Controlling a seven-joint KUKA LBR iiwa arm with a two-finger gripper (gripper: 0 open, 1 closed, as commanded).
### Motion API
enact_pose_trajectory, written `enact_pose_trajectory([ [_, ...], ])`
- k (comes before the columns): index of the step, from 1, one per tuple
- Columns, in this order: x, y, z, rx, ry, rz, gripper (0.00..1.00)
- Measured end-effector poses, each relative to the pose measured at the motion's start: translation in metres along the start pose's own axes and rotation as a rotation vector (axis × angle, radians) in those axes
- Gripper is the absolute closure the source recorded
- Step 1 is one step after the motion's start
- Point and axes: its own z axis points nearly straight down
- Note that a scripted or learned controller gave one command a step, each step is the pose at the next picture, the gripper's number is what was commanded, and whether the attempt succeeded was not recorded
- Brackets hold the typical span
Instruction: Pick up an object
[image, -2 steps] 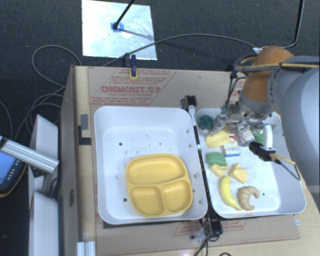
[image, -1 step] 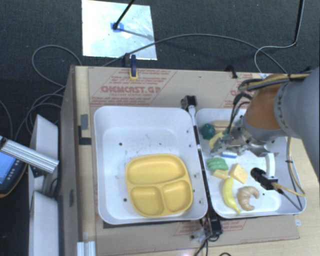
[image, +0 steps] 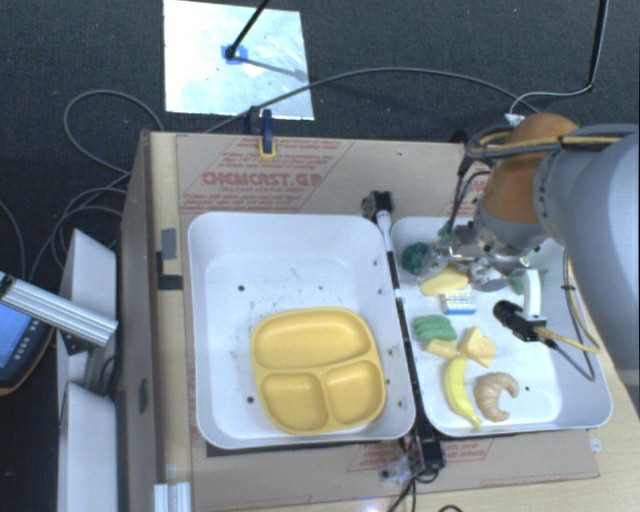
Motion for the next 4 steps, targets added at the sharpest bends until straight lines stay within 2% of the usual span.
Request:
enact_pose_trajectory([
  [1,0.000,0.004,-0.017,-0.012,0.000,-0.002,1.00],
  [2,0.046,-0.052,-0.101,-0.002,0.001,-0.001,1.00],
  [3,-0.018,-0.051,-0.110,0.001,-0.002,0.002,1.00],
  [4,-0.065,-0.013,-0.106,0.000,-0.001,0.003,1.00],
])
